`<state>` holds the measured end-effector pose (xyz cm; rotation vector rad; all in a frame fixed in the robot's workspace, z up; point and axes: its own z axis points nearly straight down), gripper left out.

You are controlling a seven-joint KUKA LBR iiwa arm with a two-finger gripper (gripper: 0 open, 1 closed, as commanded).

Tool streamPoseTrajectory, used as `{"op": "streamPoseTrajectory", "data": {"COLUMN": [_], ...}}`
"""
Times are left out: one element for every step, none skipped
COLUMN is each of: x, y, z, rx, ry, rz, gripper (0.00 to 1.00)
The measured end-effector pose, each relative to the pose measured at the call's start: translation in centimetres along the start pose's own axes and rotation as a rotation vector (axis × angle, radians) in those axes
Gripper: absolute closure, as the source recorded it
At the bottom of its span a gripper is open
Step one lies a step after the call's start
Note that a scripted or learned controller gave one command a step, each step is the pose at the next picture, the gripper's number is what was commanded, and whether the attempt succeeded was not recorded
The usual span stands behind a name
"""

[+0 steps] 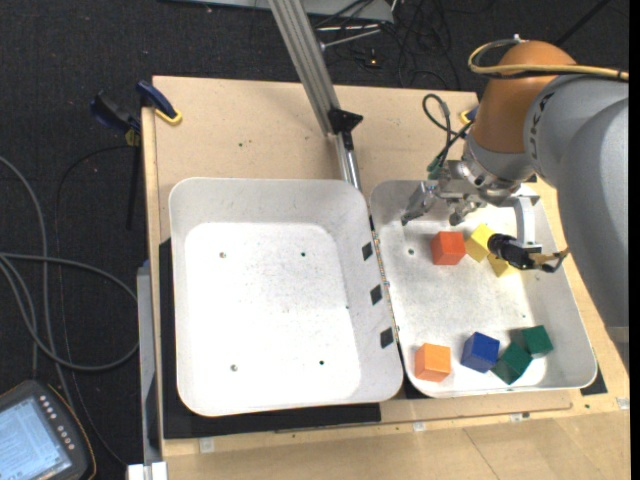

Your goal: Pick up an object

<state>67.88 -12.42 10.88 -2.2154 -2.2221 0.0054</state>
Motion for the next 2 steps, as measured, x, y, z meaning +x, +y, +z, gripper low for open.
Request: {"op": "streamPoseTrajectory", "data": {"x": [-0.1, -0.2], "y": [0.2, 0.2], "z": [-1.5, -5.9], "rx": [-0.008, -0.012], "ry": [-0.001, -0.002], "rz": [0.001, 0.003], "gripper": [1.0, 1.0]}}
